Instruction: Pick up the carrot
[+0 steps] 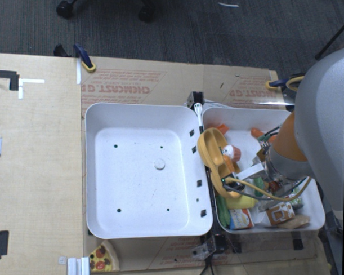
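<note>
Orange carrot (255,132) sits among clutter in the right bin (218,116) (gripper (264,178) state unclear); neighbours could get snagged.

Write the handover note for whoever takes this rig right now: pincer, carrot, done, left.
Pincer: down inside the right white bin, among the clutter; whether it is open or shut cannot be told.
Carrot: a small orange piece near the bin's far wall may be it; too small to be sure.
Also in that bin: a yellow plastic scoop-like toy on the left rim and small food packets near the front.
Left white bin: not involved.
Done: nothing seen lifted.
Left: find the carrot, grasp it, raise it.
</note>
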`<state>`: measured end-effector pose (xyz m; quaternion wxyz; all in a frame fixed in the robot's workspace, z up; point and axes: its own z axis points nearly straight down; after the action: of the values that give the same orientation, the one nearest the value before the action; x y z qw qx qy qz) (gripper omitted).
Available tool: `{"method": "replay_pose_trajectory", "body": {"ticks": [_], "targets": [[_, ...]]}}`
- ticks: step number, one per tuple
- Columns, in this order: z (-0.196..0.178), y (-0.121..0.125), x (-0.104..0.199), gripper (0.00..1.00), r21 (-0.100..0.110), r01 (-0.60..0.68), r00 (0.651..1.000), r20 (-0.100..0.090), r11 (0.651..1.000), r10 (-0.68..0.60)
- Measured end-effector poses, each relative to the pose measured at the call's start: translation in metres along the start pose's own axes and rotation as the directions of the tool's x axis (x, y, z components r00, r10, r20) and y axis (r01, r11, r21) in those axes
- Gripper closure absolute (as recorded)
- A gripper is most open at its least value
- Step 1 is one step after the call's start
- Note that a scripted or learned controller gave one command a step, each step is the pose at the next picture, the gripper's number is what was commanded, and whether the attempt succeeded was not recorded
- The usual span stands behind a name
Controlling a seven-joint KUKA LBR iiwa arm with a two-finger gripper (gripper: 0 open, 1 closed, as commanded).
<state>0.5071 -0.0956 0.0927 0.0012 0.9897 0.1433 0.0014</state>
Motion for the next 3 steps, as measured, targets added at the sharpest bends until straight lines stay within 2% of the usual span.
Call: {"method": "replay_pose_trajectory", "body": {"ticks": [1,2,3], "targets": [[-0.098,-0.029,0.074,0.00,0.002,-0.071,0.997,0.006,0.997,0.071],[-0.098,-0.077,0.076,0.00,0.002,-0.080,0.997,0.007,0.997,0.080],[-0.098,-0.053,0.129,0.00,0.002,-0.026,1.000,0.007,1.000,0.026]]}}
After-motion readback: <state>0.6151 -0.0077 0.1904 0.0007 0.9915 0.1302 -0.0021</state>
